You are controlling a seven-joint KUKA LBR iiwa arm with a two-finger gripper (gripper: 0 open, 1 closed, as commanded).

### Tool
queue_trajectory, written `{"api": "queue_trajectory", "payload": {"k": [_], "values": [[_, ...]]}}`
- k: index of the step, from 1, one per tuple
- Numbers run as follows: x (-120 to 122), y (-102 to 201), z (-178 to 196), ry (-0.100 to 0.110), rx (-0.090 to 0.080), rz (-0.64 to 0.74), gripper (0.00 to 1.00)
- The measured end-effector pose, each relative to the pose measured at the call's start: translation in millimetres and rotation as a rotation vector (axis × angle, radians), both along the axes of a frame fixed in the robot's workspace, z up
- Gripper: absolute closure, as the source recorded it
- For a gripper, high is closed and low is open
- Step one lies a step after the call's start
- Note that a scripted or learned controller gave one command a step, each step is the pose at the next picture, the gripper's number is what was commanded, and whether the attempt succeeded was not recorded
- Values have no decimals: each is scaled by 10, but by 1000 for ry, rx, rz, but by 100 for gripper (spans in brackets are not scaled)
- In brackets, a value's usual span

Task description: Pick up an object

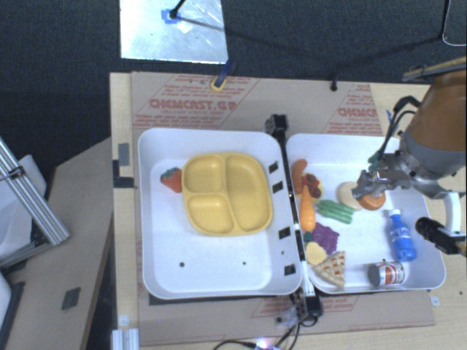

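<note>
The gripper point(370, 189) hangs low in the right bin point(423, 283), directly over a small orange round toy point(373, 202) that lies beside a cream disc point(347, 193); whether its jaws are released or clenched cannot be told.

- The surface point(87, 217) is pale wood, with a printed cardboard sheet point(292, 97) laid flat over it.
- Two shallow white bins sit side by side on the cardboard, touching: the left bin point(157, 268) and the right bin point(430, 268).
- A yellow clip point(219, 84) lies at the cardboard's far edge.
</note>
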State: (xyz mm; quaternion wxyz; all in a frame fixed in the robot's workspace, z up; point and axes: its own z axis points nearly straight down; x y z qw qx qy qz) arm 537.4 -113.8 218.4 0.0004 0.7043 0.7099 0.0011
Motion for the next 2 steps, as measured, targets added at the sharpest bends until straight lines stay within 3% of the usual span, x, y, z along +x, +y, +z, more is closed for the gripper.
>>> {"api": "queue_trajectory", "payload": {"k": [1,2], "values": [[2,635,60,0,2,4,100],[22,950,148,0,0,0,100]]}}
